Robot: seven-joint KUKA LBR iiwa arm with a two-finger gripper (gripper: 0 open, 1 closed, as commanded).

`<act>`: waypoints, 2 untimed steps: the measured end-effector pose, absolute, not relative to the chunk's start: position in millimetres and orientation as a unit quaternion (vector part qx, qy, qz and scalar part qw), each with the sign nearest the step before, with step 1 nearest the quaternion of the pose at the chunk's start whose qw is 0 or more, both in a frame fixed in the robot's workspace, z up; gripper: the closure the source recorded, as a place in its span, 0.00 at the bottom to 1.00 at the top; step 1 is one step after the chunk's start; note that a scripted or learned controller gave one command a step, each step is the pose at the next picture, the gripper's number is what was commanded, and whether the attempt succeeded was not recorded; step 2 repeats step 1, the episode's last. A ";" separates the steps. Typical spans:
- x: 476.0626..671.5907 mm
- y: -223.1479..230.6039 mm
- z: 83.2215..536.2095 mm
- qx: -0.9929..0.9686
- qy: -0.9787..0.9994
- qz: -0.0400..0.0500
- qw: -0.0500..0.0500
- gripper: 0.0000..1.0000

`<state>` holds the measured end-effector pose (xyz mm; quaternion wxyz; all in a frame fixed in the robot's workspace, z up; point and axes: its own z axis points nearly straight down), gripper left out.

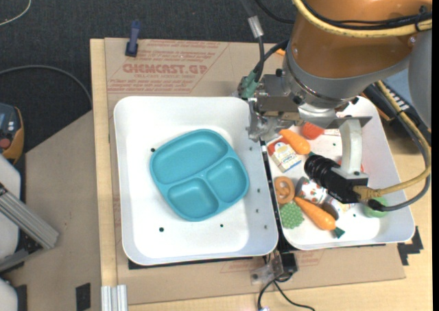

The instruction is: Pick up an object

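Note:
The right bin (394, 224) holds a heap of toy food. An orange carrot (295, 141) lies beside a red piece (312, 130), with a small white carton (285, 159) just below them. Nearer the front are a brown pretzel (284, 190), a green bumpy piece (292, 215) and a second carrot (316, 213). My gripper (260, 123) hangs low over the bin's back left corner, close to the divider and just left of the first carrot. The arm's orange band and grey wrist hide the back of this bin.
A blue three-compartment plate (199, 174) lies in the left bin (130, 165). A small green piece (374, 211) sits at the right bin's front right. Cardboard (164, 69) lies under both bins, with a blue clip (132, 38) at its back edge.

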<state>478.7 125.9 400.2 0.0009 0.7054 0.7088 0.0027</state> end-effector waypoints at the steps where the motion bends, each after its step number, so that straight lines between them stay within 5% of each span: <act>1: 478.2 75.9 305.3 0.709 0.705 -0.005 -0.003 1.00; 2: 478.2 75.9 305.3 0.709 0.705 -0.005 -0.003 1.00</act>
